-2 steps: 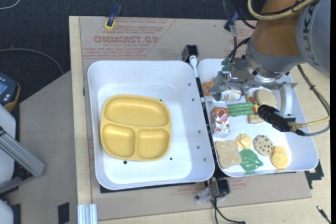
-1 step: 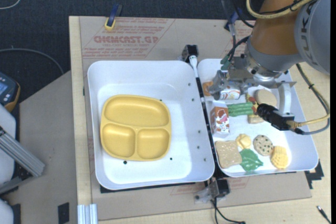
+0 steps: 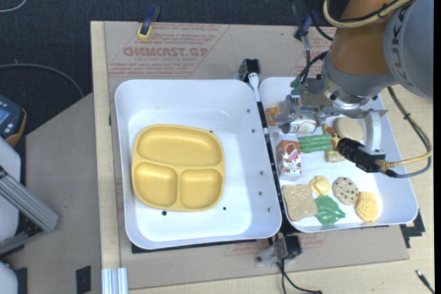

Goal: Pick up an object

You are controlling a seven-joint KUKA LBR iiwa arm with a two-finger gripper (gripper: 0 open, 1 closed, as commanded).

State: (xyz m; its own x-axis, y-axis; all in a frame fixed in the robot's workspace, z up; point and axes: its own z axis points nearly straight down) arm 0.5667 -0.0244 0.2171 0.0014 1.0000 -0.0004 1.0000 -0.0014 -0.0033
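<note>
Camera view: the counter (image 3: 172, 45) carries two shallow white bins side by side. Well to the left of the pincer (image 3: 298, 117), the left bin (image 3: 131, 103) holds a yellow divided tray (image 3: 179, 166) with three compartments, lying flat. The right bin (image 3: 400, 200) holds the small objects. The pincer is lowered into the upper part of the right bin, over a white packet with a red label (image 3: 303, 126). The degree of opening cannot be determined, and no object is visibly lifted in it. Just left of the pincer lies a small orange piece (image 3: 273, 112). Directly below the pincer lies a red-and-white carton (image 3: 289, 157). Just right of and below the pincer lies a green vegetable-shaped item (image 3: 315, 143). Further below lie a slice of bread (image 3: 299, 202), a green leafy item (image 3: 328, 211) touching it, a yellow piece (image 3: 320, 185), a chocolate-chip cookie (image 3: 344, 190) and a round waffle-patterned biscuit (image 3: 367, 206). A black cable connector (image 3: 360, 153) hangs right of the pincer.
</note>
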